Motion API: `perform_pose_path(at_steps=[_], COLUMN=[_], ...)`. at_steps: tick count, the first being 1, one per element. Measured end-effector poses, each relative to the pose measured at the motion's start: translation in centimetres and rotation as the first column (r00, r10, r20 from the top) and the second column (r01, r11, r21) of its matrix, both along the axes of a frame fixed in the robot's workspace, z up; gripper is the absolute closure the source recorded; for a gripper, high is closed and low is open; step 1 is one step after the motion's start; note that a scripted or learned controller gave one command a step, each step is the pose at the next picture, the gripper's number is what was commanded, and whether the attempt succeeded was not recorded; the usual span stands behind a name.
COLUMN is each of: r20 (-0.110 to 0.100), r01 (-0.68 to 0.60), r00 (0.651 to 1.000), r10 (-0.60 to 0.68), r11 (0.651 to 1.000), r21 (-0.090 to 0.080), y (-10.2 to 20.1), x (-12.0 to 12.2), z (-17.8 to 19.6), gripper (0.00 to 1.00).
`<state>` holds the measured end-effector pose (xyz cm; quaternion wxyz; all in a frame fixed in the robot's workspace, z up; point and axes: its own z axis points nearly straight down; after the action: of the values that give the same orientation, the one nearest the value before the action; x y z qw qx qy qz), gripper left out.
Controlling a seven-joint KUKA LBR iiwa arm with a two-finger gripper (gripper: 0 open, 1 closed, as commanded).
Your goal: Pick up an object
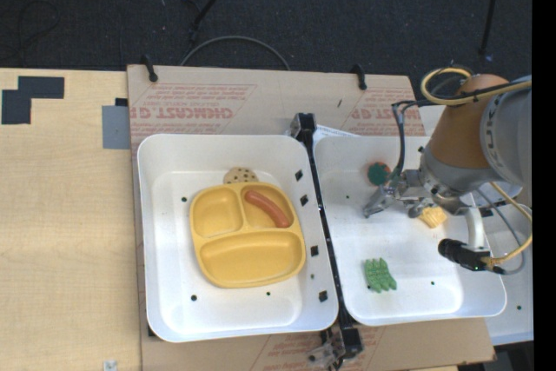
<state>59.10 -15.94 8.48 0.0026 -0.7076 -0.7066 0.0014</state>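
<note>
Camera view is taken up by two white bins side by side: the left bin point(165, 187) is occupied by a yellow tray point(248, 261) in which a sausage point(268, 207) lies in the upper right compartment, with a cookie point(241, 175) just behind the tray. In the right bin point(417, 300) the arm point(473, 139) is reached in from the right, and its gripper point(375, 206) is set low near a teal ball point(378, 173); whether the fingers are spread or pressed together cannot be told. A yellow piece point(432, 217) is seen just beside the wrist, and a green piece point(379, 274) lies apart nearer the front.

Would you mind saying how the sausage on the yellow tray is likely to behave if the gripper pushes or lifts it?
The sausage looks rounded and smooth, so it may roll or slip. It lies in a compartment of the yellow tray, whose ridges would probably stop it.
</note>
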Motion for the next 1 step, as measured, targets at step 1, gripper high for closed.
perform_pose_path(at_steps=[1], r20=[0.002], r01=[0.002], r00=[1.000], r10=[-0.002], r11=[1.000], r21=[-0.001], y=[-0.08], x=[0.05], z=[1.27], gripper=[1.00])
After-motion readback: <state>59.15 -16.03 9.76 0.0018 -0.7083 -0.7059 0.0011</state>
